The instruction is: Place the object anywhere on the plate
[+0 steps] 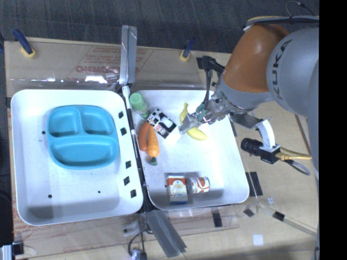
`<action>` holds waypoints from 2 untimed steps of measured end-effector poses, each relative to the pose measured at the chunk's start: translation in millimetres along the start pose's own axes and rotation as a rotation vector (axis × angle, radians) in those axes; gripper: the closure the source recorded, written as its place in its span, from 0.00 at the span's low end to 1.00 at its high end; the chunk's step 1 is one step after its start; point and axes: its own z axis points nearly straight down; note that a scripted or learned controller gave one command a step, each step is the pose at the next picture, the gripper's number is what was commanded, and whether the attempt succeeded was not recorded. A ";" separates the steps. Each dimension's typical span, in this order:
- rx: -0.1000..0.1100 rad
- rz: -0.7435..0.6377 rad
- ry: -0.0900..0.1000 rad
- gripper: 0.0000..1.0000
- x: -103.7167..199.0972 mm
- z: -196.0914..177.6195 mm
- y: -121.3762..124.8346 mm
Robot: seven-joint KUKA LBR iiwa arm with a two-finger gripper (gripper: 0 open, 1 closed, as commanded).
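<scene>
A: Our pincer (pixel 191 124) sits low in the right bin (pixel 227 161), right at the banana (pixel 194 130). We cannot tell from this slant whether it is clenched or released, nor whether the fruit is actually caught.

B: Agreed. The banana lies near the middle of that bin, its yellow showing on both sides of the tool, so we judge we are at the pick, not the carry.

A: Then we should straddle the fruit across its narrow width, not along its curve, and settle squarely before closing.

B: And we mind the neighbours. The black-and-white checkered piece (pixel 161 122) is just beside it, the carrot (pixel 148 138) a little further left, the green cup (pixel 136 102) up by the divider. A skewed approach could nudge them.

A: Once we have it, we lift straight up until it clears the wall between the bins, then cross left.

B: The blue plate (pixel 82 136) rests in the left bin (pixel 32 199), well apart from us. Any of its three compartments will do, so we aim for the large lower one.

A: The carton (pixel 177 190) and can (pixel 199 184) near the front edge are out of our path.
</scene>
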 end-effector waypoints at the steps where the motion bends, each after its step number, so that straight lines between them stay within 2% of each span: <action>1: 0.004 0.080 0.002 1.00 81.8 49.0 63.4; 2: -0.001 -0.113 -0.001 1.00 135.3 54.1 100.1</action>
